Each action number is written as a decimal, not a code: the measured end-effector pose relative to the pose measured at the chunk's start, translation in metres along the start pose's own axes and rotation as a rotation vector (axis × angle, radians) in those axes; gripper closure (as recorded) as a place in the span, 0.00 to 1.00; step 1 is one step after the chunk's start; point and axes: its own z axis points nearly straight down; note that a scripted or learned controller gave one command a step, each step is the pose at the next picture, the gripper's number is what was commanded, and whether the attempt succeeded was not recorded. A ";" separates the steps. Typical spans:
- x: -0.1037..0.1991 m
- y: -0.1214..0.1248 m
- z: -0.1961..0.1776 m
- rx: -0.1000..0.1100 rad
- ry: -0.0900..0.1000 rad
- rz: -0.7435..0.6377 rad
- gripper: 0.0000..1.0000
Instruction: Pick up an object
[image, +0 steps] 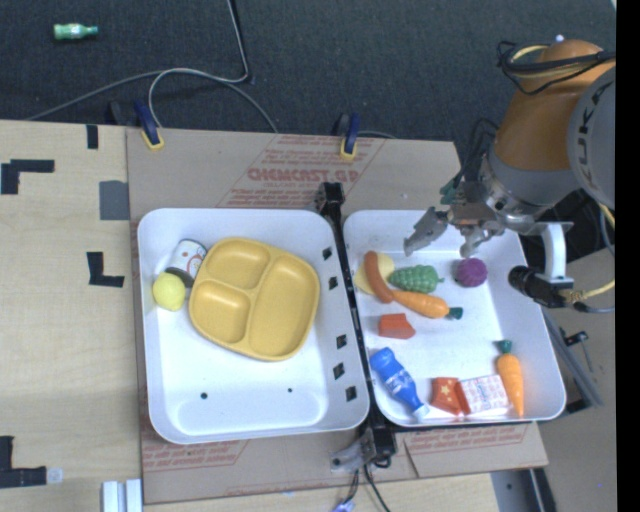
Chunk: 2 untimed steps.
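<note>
Arm (555, 120): entering from right, wrist above top edge of right bin (520, 405). Gripper (448, 240): fingers spread apart, nothing between them, poised above bare floor at back of right bin, near grapes and plum but apart from both.

Left bin (240, 415): holding yellow tray (255, 298), three compartments, set at a tilt toward back left. Can (186, 257) on its side against tray's left rim. Lemon (170, 291) just below can, touching tray edge.

Right bin contents: long carrot (420, 303) lying across middle; sausage (377, 274) slanted beside left wall, banana (360, 280) partly under it. Grapes (415, 277), green, resting just above long carrot. Plum (470, 271), purple, to right of grapes, apart. Red block (396, 325) below long carrot. Bottle (398, 381), blue, lying slanted near front left. Packet (472, 395), red and white, at front wall. Small carrot (511, 380) upright along right side, next to packet.

Clamps (349, 135) at bench's back edge.
</note>
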 end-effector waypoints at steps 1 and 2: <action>0.024 0.024 0.063 0.002 -0.001 0.000 0.00; 0.001 0.027 0.146 -0.002 0.000 0.000 0.00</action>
